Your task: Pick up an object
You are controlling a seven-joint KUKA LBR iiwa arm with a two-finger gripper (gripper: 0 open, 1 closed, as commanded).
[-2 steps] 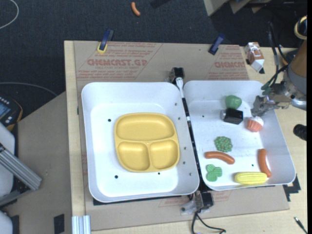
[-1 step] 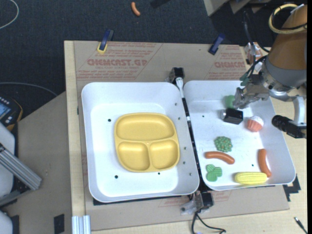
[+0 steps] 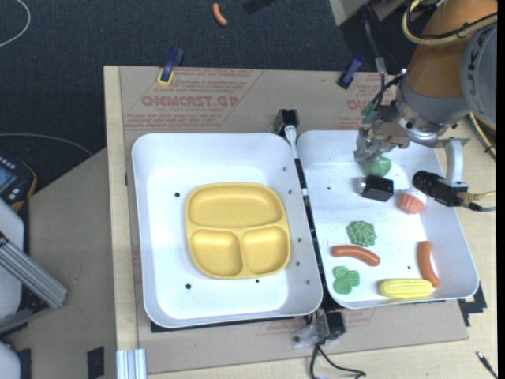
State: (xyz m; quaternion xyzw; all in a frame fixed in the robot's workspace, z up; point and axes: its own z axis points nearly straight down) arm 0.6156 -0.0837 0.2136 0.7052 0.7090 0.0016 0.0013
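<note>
My gripper (image 3: 371, 150) hangs over the far part of the right bin (image 3: 316, 212), pointing down. Right below it, touching or nearly touching its tip, lies a small green item (image 3: 380, 165). A black block (image 3: 377, 188) lies just in front of that. Further right is a pink-orange piece (image 3: 412, 202). Toward the near side lie a green round piece (image 3: 361, 232), a red sausage (image 3: 355, 253), a second sausage (image 3: 427, 262), a green broccoli piece (image 3: 345, 278) and a yellow corn cob (image 3: 406, 288).
The left bin (image 3: 158, 212) holds a yellow three-compartment plate (image 3: 236, 229). A black divider strip (image 3: 300, 180) runs between the bins. A black fitting with a cable (image 3: 438, 186) sticks out at the right bin's right side. An orange piece (image 3: 220, 13) lies on the floor beyond the bench.
</note>
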